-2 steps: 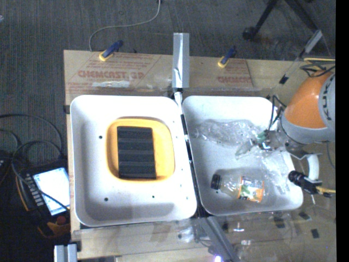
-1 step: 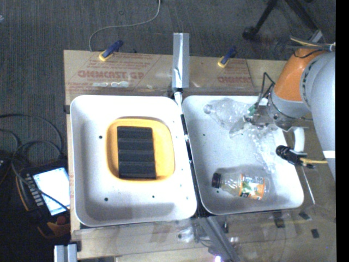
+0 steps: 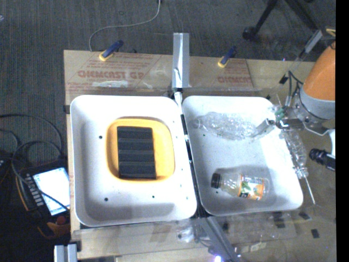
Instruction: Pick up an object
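- Two white bins are seen side by side on the worktop (image 3: 109,72): the left bin (image 3: 87,162) at centre left of the frame, the right bin (image 3: 272,201) at centre right.
- A yellow tray with a black ribbed insert (image 3: 139,149) lies in the middle of the left bin.
- In the right bin, a clear crumpled plastic bottle (image 3: 226,125) lies near the upper edge, and a small bottle with an orange label (image 3: 241,184) lies on its side towards the lower edge.
- The arm (image 3: 320,86) is seen at the right edge of the frame, its orange band above the grey wrist, slanted down and leftward over the right bin's upper right corner.
- The tool (image 3: 279,117) sits just beside the right end of the clear bottle; how far it is open cannot be told, and nothing is seen held.
- The step in hand is judged to be the approach; no object has been lifted.
- The next move would call for the tool to be centred over one bottle before closing.
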